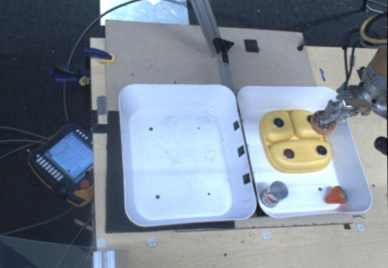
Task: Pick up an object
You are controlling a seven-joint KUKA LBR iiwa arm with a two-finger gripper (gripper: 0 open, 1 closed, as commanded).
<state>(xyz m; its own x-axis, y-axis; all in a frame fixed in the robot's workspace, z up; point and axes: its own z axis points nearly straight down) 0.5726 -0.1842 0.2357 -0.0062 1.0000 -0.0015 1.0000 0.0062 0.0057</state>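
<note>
The gripper (321, 121) is down in the right bin (357, 167), its tip at the upper right edge of the yellow moulded piece (295, 141), over a small brownish round thing (317, 122). Whether it is spread or pressed together cannot be told from this slant, and nothing can be seen held in it.

The yellow moulded piece lies in the middle of the right bin toward its far wall; a small can (274, 193) rests near the near left corner, and a red-orange object (335, 195) near the near right corner. The left bin (130, 157) sits beside it.

The likely trouble: the yellow piece is broad and domed, so a grasp at its rim may slide off, or the gripper may merely push it against the bin wall. The small round thing could roll away.
</note>
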